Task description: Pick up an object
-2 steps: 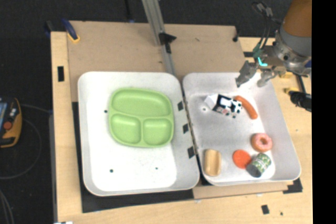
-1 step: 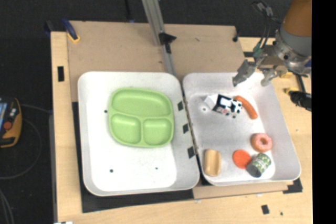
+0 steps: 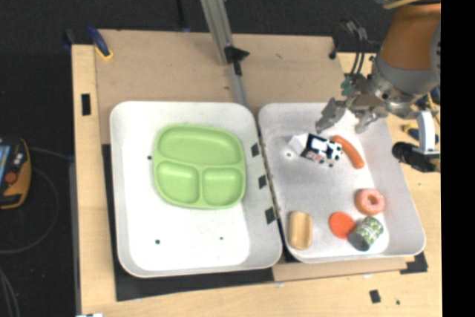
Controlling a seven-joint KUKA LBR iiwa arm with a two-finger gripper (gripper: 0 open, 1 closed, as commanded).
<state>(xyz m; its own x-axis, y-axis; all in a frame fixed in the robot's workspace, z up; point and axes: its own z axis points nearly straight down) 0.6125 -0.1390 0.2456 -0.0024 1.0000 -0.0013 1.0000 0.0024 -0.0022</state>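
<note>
In the camera view we record the claw (image 3: pixel 347 113) hanging over the far part of the right bin (image 3: pixel 407 182), its fingers spread and nothing between them; we class it as released. Just below it, toward the near edge, lie a black-and-white cow-patterned toy (image 3: pixel 318 150) and an orange carrot-shaped piece (image 3: pixel 349 151), the two side by side and seemingly touching. Well below the claw, toward the near rim of the same bin, we note a pink ring doughnut (image 3: pixel 369 201), a small orange-red round piece (image 3: pixel 341 223), a green-labelled can (image 3: pixel 367 233) lying against it, and, off to the left of these, a tan bread-like cylinder (image 3: pixel 300 229). Far to the claw's left sits the left bin (image 3: pixel 126 182), which carries a green divided tray (image 3: pixel 199 165). We judge the cow-patterned toy the likeliest target, being nearest: it looks small, light and rigid (probably hollow plastic, though we cannot confirm), and smooth enough to slip, so a hold across its narrow middle would serve better than one at its ends. The carrot beside it may be nudged or caught in the same closing. The can shows a patterned label, but we can read no writing or brand on it or anywhere else.
</note>
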